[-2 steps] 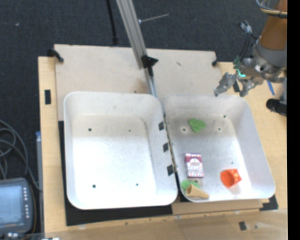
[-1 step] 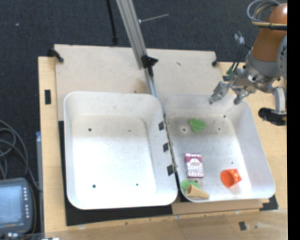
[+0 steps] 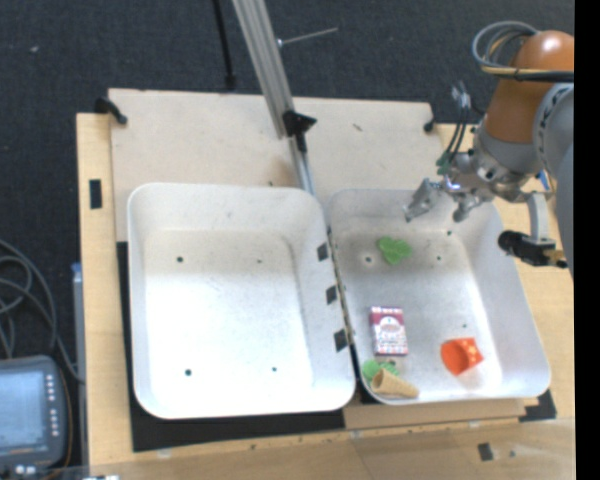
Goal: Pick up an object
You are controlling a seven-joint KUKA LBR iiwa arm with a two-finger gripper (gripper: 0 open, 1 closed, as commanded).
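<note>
Right bin (image 3: 500, 298), holding a small green object (image 3: 393, 250) of unclear shape near its far middle, a maroon-and-white carton (image 3: 388, 331) lying flat toward the near left, an orange cup-like item (image 3: 461, 355) on its side at the near right, and a tan cone (image 3: 393, 383) with a green scrap at the near rim, its detail too small to resolve. The gripper (image 3: 439, 201) hangs over the bin's far edge with its two fingers spread apart and nothing between them, apart from the green object, the arm (image 3: 525, 98) being cut off at the right. Left bin (image 3: 150, 268) adjoins on a pale wooden bench (image 3: 180, 128) over dark carpet (image 3: 80, 28), with a slanted metal pole (image 3: 265, 48) and a partly cropped grey pendant (image 3: 15, 408) at lower left.
</note>
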